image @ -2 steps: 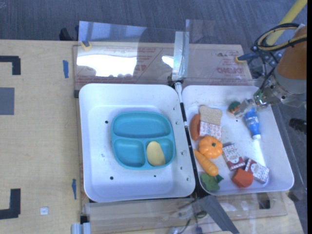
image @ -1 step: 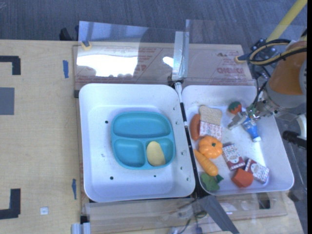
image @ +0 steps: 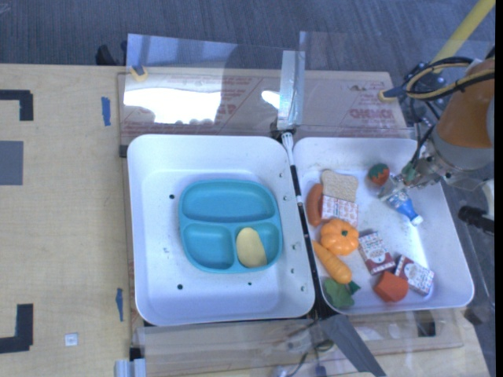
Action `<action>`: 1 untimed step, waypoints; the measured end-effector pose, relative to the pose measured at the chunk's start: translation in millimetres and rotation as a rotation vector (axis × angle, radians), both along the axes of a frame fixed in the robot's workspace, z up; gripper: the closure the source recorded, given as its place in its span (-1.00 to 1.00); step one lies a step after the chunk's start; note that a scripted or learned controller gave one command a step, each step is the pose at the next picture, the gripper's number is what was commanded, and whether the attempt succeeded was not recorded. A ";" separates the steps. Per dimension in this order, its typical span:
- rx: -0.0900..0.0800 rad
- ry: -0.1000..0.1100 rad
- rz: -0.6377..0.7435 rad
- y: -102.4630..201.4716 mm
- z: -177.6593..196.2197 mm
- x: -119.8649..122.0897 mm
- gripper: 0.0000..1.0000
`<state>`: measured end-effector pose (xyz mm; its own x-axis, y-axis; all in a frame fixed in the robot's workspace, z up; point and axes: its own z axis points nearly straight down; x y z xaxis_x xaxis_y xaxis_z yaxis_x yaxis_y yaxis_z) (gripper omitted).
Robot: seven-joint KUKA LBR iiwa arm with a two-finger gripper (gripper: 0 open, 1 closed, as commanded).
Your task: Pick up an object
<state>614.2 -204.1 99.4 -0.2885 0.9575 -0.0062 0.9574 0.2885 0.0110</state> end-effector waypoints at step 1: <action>0.004 0.006 -0.095 59.9 27.9 24.0 1.00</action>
